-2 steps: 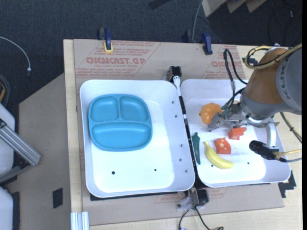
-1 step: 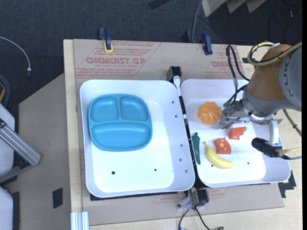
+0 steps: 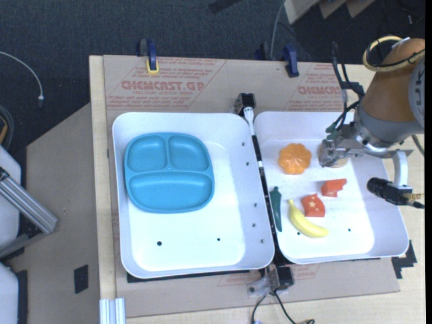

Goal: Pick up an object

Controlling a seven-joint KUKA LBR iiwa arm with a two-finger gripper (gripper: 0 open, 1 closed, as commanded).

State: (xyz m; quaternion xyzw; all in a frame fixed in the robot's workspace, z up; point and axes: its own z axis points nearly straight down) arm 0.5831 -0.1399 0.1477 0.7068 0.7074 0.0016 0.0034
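Note:
In the right bin [image 3: 378, 245] lie an orange fruit [image 3: 295, 158], two red pieces [image 3: 334, 187] [image 3: 313, 205], a yellow banana [image 3: 307, 223] and a dark green pepper [image 3: 275, 208] by the left wall. My gripper [image 3: 331, 152] hangs low over the bin's upper right part, just right of the orange fruit and above the upper red piece. Nothing shows between its tips.
The left bin [image 3: 233, 241] holds a blue divided plate [image 3: 169, 172] in its upper left half. The arm's orange band [image 3: 391, 90] and grey wrist lean in over the right bin's far right side. Blue clamps [image 3: 152, 54] sit on the bench's back edge.

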